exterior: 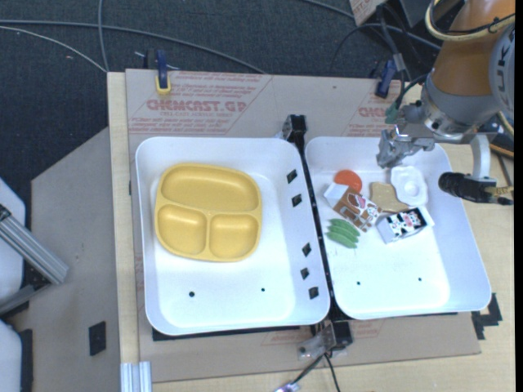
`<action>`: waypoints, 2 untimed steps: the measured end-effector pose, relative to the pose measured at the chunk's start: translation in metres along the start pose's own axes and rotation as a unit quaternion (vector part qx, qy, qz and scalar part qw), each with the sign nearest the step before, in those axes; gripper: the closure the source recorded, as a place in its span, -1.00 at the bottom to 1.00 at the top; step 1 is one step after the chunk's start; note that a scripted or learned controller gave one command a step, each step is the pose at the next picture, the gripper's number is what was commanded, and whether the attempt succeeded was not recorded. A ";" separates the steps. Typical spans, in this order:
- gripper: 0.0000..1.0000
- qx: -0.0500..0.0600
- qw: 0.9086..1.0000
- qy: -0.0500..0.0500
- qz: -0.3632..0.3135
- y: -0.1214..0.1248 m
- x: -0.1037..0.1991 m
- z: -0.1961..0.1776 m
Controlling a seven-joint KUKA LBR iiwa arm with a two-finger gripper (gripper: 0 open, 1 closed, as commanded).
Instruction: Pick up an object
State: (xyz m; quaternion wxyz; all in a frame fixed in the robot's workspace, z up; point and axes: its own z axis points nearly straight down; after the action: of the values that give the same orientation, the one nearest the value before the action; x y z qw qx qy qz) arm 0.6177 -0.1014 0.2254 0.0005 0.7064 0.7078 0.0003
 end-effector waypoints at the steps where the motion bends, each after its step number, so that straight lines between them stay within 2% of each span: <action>1: 1.00 0.005 1.000 0.001 0.000 0.000 0.000 0.027; 2: 1.00 0.005 1.000 0.002 -0.002 -0.022 0.054 0.035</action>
State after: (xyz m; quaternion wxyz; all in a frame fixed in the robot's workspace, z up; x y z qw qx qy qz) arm 0.5954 -0.0471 0.1909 -0.0047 0.7051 0.7090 -0.0020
